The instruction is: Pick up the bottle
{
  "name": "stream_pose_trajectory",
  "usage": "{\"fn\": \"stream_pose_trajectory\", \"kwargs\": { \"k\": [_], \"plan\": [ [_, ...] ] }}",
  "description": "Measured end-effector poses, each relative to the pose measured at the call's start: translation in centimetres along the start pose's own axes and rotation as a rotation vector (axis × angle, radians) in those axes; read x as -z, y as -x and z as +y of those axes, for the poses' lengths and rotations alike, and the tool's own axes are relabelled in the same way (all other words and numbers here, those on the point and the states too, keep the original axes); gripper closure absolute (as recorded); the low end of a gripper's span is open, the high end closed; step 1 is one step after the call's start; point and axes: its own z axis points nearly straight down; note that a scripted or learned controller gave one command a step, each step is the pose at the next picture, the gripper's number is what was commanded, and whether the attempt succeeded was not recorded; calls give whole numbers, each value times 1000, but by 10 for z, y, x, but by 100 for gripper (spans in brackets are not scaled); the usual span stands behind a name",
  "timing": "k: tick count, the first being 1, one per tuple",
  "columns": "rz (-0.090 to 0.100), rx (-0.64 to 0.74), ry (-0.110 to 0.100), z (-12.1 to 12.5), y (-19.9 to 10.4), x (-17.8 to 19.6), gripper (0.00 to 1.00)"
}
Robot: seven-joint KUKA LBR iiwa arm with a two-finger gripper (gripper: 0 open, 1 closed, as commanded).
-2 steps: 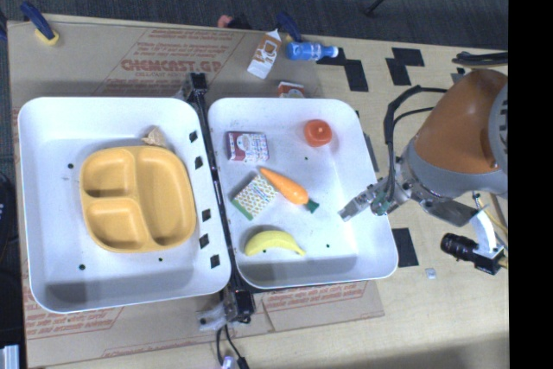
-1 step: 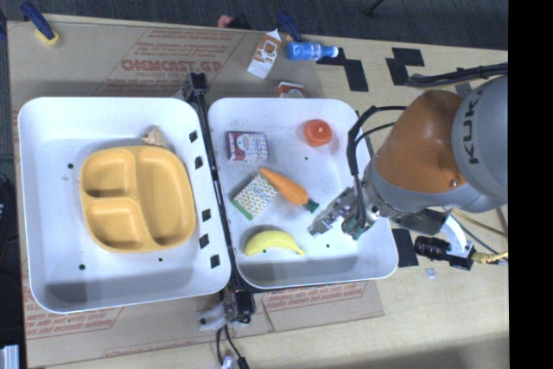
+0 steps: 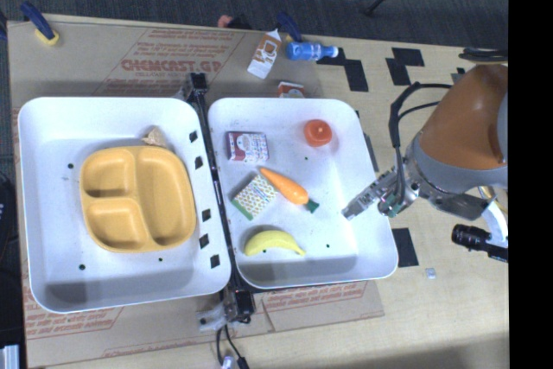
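The gripper (image 3: 361, 205) hangs over the right edge of the right bin (image 3: 378, 248), and whether it is open or closed cannot be told from this slant; nothing shows in its grasp. The bottle (image 3: 308, 52), blue with a white end, lies on its side on the desk (image 3: 432, 307) beyond the bins, well apart from the gripper. In the right bin lie a carrot (image 3: 285, 185), a banana (image 3: 272, 244), a small carton (image 3: 247, 146) and an orange cup (image 3: 317, 132). A yellow tray (image 3: 136, 196) sits in the left bin (image 3: 43, 272).
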Motion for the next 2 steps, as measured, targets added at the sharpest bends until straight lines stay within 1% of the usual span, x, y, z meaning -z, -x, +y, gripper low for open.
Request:
{"fn": "stream_pose_trajectory", "kwargs": {
  "k": [1, 2],
  "plan": [
    [2, 192, 0, 26, -40, -58, 100],
    [-1, 398, 0, 0, 0, -12, 100]
  ]
}}
